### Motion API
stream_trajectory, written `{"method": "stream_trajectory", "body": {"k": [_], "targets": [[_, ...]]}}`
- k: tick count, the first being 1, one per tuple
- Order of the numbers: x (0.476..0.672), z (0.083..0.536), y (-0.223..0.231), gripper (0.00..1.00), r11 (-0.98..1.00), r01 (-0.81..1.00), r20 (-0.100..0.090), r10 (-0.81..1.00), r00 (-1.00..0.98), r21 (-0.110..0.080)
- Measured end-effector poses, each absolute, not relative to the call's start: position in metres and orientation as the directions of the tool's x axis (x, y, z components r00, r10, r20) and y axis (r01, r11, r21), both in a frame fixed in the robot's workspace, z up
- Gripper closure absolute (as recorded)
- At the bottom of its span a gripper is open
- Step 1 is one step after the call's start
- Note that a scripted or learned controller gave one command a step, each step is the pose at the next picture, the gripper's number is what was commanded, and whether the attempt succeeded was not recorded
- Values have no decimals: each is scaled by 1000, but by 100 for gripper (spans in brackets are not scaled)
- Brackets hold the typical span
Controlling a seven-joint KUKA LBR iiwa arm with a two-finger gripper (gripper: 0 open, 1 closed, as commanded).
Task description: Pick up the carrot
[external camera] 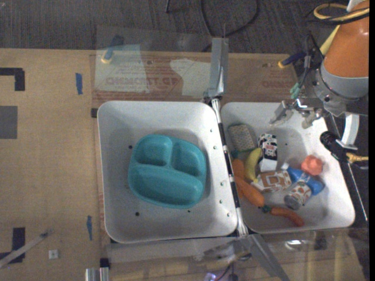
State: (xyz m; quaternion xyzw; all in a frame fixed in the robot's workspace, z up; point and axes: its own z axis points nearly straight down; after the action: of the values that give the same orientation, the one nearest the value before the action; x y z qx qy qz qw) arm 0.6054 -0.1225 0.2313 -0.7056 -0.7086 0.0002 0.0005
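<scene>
Two shallow white bins sit side by side on the bench. The left bin (111,122) holds a teal divided plate (168,170), roughly centred, w/ three compartments showing.

The right bin (343,206) carries the clutter. The carrot (246,187) lies along the bin's left wall, orange, running from mid-wall down toward the front edge, its lower end near the middle of the front half. A second, smaller carrot (285,215) rests close to the front edge, green stub pointing left, just beside the first one's lower end. A banana (254,163) stands next to the carrot's upper end, w/ a black-and-white cow-print carton (268,147) just right of it. A grey-green scrub pad (241,137) sits near the back-left corner. Toward centre-right: a brown-and-white snack box (273,181), a can (298,195), a blue bottle (309,181) w/ an orange cap (313,165).

The gripper (297,111) hangs over the right bin's back edge, toward the back-right corner, well apart from the carrot. Its fingers are spread apart, nothing between them. Arm's orange band (349,50) shows above, at the right.
</scene>
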Motion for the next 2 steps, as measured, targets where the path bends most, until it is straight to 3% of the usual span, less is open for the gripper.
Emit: {"method": "stream_trajectory", "body": {"k": [1,2], "targets": [[544,126,-128,0,98,995,0,995,-98,0],[510,222,-106,0,138,990,-1,990,-138,3]]}}
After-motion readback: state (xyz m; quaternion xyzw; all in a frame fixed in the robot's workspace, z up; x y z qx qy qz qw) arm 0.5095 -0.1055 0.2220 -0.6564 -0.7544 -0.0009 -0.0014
